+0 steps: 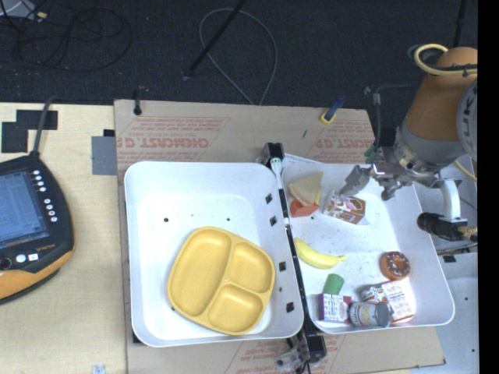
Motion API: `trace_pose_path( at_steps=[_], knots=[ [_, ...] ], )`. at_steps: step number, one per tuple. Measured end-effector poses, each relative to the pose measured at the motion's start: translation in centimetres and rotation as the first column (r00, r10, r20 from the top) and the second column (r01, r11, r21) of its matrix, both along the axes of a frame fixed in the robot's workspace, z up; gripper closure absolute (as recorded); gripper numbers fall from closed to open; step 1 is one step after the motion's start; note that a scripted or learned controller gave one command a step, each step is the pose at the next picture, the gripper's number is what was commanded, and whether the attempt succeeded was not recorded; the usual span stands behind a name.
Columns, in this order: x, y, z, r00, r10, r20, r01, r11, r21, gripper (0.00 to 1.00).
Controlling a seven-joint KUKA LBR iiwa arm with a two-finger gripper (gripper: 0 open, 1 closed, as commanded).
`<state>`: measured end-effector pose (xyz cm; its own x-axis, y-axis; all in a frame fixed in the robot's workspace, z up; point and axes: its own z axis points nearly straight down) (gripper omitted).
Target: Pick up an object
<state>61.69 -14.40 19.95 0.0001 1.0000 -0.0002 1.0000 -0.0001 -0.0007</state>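
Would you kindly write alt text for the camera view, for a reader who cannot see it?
A grey-and-orange robot arm reaches from the right, its gripper just above a small carton in the right bin, which also holds a banana and doughnut. The left bin holds a yellow divided plate.

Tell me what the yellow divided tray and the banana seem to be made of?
The yellow tray looks like molded plastic with a smooth matte finish: uniform color, rounded compartments. The banana is probably a plastic toy, judging by its even, unblemished yellow, though the view can't confirm it.
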Motion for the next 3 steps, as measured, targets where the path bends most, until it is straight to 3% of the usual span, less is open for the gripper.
trace_pose_path(
  at_steps=[1, 2, 3],
  knots=[
    [-5.5, 2.8, -11.6, 1.0, -0.002, -0.004, 0.002, 1.0, 0.002, 0.0],
    [2.4, 3.9, -11.2, 1.0, 0.002, -0.005, -0.002, 1.0, 0.001, 0.0],
    [-1.9, -6.5, -11.2, 1.0, -0.008, -0.004, 0.008, 1.0, -0.004, 0.0]
  ],
)
